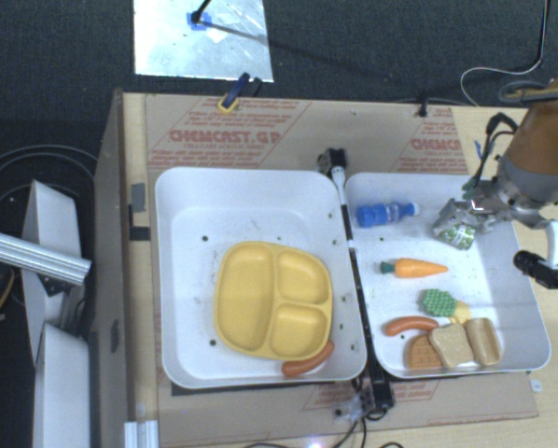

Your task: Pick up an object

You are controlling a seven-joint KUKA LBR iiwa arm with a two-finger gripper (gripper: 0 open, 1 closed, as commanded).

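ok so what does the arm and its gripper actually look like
The arm is grey with an orange band above the wrist. A thin dark cable loops beside it. The gripper is small, metallic and silvery, with a greenish tint near its tip.

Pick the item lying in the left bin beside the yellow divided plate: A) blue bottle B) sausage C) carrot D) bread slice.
B: a sausage lies against the front edge of the yellow divided plate in the left bin; the carrot, blue bottle and bread slice lie in the right bin.
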